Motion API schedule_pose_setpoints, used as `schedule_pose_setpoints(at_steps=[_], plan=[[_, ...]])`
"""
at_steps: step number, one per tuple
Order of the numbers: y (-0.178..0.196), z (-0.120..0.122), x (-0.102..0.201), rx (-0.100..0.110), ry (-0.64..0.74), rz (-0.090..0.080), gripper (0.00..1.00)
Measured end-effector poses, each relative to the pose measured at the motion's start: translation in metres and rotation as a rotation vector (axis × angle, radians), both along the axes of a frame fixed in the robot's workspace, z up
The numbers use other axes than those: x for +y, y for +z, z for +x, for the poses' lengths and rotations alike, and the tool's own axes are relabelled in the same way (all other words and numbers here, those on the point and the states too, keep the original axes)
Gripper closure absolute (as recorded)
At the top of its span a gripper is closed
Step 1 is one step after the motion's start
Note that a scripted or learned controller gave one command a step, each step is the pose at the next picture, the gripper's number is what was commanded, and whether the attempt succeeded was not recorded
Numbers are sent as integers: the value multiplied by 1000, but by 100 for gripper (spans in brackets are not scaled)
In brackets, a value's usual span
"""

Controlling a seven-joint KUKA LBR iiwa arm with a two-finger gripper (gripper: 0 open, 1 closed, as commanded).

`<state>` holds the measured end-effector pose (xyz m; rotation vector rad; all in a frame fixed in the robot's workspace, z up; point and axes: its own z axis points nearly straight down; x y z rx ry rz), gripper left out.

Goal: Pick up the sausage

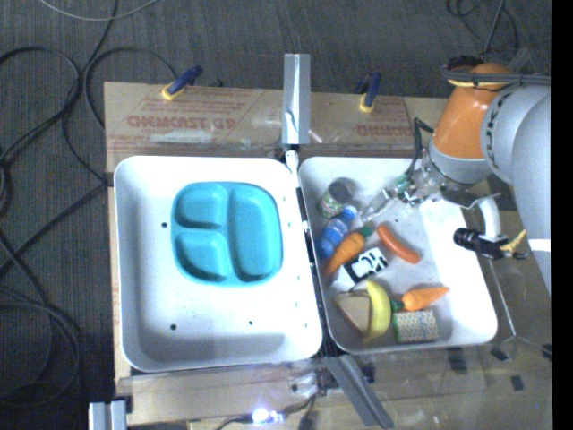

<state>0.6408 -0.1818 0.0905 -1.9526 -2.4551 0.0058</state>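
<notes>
Sausage [397, 243] lies in the right bin [466, 267], near its middle, slanting from upper left to lower right, orange-red and smooth. Its upper end sits just beside the tip of a carrot [344, 253], and a black-and-white block [368, 264] rests just below it; its lower end has bare bin floor around it. A banana [380, 308], a second carrot [423, 297], a blue bottle [333, 234] and a small can [339, 193] crowd the same bin. The left bin [134, 267] carries a blue divided tray [227, 232].

Gripper [387, 198] hangs above and just to the upper left of the sausage, apart from it. I cannot tell how its fingers stand; nothing is visibly held.

Judgement: the piece looks light, probably a glossy plastic toy, rounded and liable to roll or slip from a pinch. Best hold appears to be across its middle, fingers closing on the short axis, clear of the carrot tip.
</notes>
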Motion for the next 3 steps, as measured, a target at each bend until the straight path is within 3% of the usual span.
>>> schedule_pose_setpoints(at_steps=[1, 2, 3], plan=[[-2, -40, 8, -14, 26, -4, 0], [5, -39, 10, -11, 29, 2, 100], [152, -23, 63, -1, -55, -1, 100]])
